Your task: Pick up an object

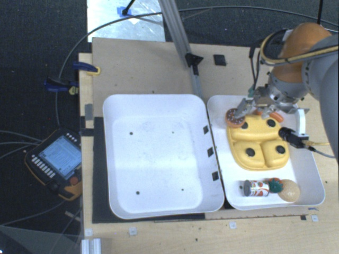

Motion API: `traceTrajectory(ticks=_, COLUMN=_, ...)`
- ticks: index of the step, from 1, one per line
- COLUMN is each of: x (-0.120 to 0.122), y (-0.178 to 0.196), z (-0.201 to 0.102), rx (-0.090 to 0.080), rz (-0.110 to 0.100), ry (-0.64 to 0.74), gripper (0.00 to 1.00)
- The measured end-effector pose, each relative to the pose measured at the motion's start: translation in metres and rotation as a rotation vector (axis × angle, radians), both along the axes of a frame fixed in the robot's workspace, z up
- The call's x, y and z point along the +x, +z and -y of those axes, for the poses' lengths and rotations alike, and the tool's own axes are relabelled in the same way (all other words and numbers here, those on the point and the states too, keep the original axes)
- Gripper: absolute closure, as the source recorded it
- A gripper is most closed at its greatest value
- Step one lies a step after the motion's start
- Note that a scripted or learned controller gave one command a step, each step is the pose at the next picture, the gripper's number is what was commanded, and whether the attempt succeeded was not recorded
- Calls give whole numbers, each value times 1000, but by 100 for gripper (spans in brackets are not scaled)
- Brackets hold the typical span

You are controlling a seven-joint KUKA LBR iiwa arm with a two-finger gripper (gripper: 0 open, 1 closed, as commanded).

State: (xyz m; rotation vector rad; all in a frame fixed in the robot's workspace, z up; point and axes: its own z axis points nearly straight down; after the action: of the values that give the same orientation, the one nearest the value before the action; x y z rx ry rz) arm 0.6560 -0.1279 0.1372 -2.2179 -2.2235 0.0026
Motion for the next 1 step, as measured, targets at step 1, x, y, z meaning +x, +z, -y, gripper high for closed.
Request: traceTrajectory(ticks=1, x=5, y=-17, z=-1, rx=-1, rz=18, ry=3, gripper=0)
